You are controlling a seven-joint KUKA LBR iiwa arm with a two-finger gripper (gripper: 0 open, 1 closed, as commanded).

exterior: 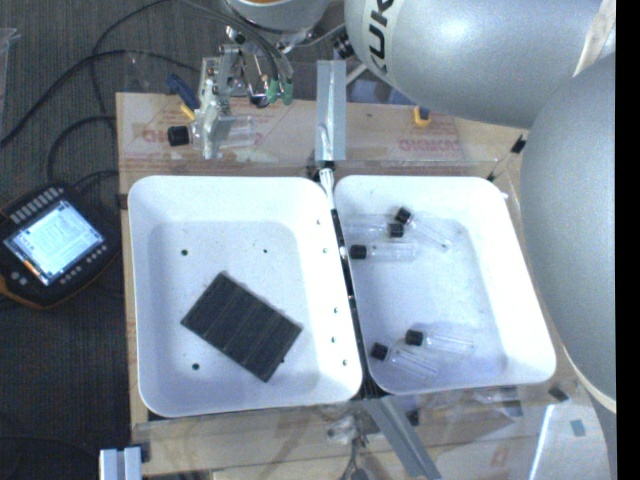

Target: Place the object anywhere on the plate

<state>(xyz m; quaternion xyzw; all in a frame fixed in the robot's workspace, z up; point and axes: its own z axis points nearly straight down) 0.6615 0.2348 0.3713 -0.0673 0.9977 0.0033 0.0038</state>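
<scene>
Reaching in from beyond and to the right of the dark ribbed rectangular plate [241, 326] with the big grey arm [480, 38]. Lying tilted in the left shallow white bin [140, 298], that plate, with the right white bin [520, 298] alongside. Hovering well beyond the plate, over the surface [140, 118]: the end effector [225, 118], opening impossible to tell. Showing just at its tip, a clear black-capped vial [200, 134]. Lying right of the plate, more clear vials [385, 252].

bright, sharp, glare on bins [440, 193]
</scene>
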